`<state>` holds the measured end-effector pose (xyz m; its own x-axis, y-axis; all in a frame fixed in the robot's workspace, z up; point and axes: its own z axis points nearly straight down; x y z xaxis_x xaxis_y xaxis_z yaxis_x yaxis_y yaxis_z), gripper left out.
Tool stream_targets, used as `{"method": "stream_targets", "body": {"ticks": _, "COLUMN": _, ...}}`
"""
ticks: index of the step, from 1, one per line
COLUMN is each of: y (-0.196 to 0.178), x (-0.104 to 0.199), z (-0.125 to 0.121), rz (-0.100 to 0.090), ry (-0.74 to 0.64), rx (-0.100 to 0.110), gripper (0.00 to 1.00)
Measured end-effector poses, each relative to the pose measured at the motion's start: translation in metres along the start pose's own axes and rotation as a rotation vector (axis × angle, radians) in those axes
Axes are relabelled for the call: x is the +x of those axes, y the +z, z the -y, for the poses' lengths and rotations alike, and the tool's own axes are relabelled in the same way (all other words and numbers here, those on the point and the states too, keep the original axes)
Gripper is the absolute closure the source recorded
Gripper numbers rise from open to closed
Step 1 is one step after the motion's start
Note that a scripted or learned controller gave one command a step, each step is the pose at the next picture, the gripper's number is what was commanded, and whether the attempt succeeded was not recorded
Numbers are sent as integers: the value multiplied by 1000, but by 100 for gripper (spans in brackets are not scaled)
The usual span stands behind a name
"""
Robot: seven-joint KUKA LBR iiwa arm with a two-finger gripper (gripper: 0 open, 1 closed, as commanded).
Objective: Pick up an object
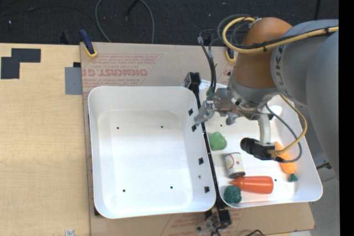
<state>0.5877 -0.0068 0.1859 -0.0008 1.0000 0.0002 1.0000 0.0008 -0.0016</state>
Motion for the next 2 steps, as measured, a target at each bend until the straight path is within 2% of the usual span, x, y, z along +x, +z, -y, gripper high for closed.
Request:
{"method": "stream_targets", "body": {"ticks": 1, "y": -11, "x": -1, "z": 0, "rz": 0, "ry": 2, "rx": 0, "gripper": 100}}
{"method": "stream_targets", "body": {"ticks": 2, "y": -11, "x": -1, "z": 0, "rz": 0, "ry": 2, "rx": 0, "gripper": 0}}
